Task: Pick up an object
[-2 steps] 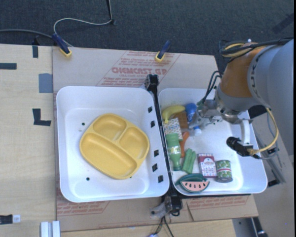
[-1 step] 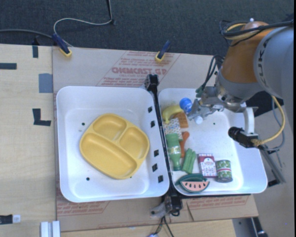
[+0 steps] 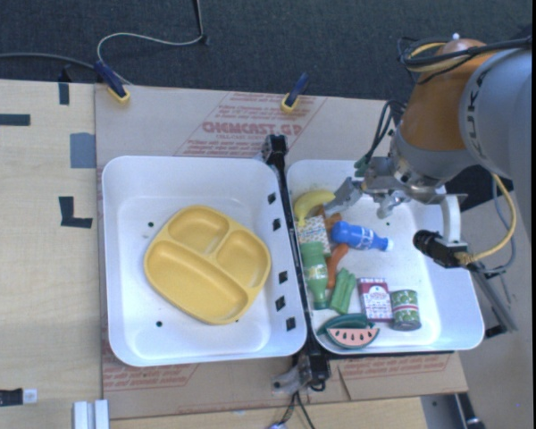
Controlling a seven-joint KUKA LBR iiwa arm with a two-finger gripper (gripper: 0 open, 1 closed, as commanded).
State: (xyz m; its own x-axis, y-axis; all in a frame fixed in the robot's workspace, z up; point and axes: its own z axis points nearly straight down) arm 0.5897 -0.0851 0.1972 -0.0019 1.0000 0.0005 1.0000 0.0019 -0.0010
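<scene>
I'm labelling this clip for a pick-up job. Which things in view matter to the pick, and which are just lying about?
In play:
gripper, above the right bin
blue bottle
yellow banana
green bottle
orange carrot
watermelon slice
small can
small carton

Lying about:
yellow divided plate in the left bin
two yellow clamps

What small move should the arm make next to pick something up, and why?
Probably lower straight toward the blue bottle. The gripper hovers above the right bin with nothing between its fingers, and the bottle lies just below it, fairly apart from the crowded toys along the divider.
</scene>
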